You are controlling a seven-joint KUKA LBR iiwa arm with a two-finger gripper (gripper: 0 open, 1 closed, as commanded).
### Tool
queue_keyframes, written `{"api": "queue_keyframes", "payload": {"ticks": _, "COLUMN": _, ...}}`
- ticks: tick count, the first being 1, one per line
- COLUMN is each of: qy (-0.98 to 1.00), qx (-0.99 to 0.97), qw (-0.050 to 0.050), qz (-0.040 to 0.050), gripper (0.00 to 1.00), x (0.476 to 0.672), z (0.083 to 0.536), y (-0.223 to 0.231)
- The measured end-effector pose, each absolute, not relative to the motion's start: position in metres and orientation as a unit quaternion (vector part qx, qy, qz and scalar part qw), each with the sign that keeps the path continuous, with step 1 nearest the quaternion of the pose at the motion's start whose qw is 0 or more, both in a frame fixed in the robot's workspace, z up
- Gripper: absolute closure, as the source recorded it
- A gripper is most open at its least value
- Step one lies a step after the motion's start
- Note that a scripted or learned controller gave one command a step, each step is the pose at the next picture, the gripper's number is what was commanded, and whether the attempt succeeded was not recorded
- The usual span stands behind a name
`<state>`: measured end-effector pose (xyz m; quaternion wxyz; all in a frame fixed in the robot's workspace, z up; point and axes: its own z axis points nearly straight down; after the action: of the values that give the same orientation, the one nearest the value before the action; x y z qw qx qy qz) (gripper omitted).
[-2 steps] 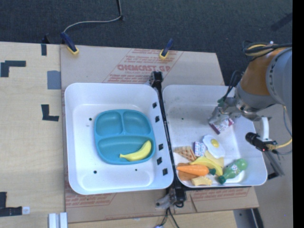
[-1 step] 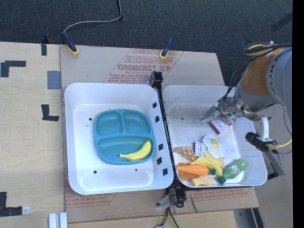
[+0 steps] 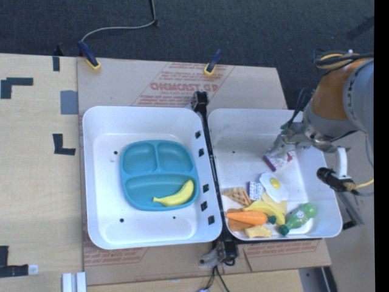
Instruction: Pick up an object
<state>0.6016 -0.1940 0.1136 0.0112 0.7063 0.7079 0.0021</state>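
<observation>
The gripper [image 3: 284, 143] hangs low over the right bin [image 3: 243, 126], near its far right side, just above a small pink-and-white packet [image 3: 277, 160]. Finger state cannot be determined; nothing is seen held.

Recommended: descend squarely on the packet, which lies apart from the pile, and close on its narrow sides; it looks flat and may slip.

Right bin contents: packet, fried egg [image 3: 274, 187], waffle [image 3: 237, 196], carrot [image 3: 246, 217], green bottle [image 3: 298, 216], all toys, heaped at the near edge. Left bin [image 3: 103, 163]: a blue divided plate [image 3: 155, 166] bearing a banana [image 3: 175, 195] in its large compartment.
</observation>
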Motion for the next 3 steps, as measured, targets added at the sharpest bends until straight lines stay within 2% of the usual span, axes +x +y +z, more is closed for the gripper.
{"api": "queue_keyframes", "payload": {"ticks": 1, "qy": 0.708, "qx": 0.706, "qw": 0.011, "qz": 0.0021, "gripper": 0.00, "x": 0.601, "z": 0.113, "y": -0.194}}
{"api": "queue_keyframes", "payload": {"ticks": 2, "qy": 0.707, "qx": 0.707, "qw": 0.009, "qz": 0.0028, "gripper": 0.00, "x": 0.561, "z": 0.091, "y": -0.149}}
{"api": "queue_keyframes", "payload": {"ticks": 3, "qy": 0.708, "qx": 0.706, "qw": 0.001, "qz": 0.0015, "gripper": 0.00, "x": 0.591, "z": 0.086, "y": -0.108}}
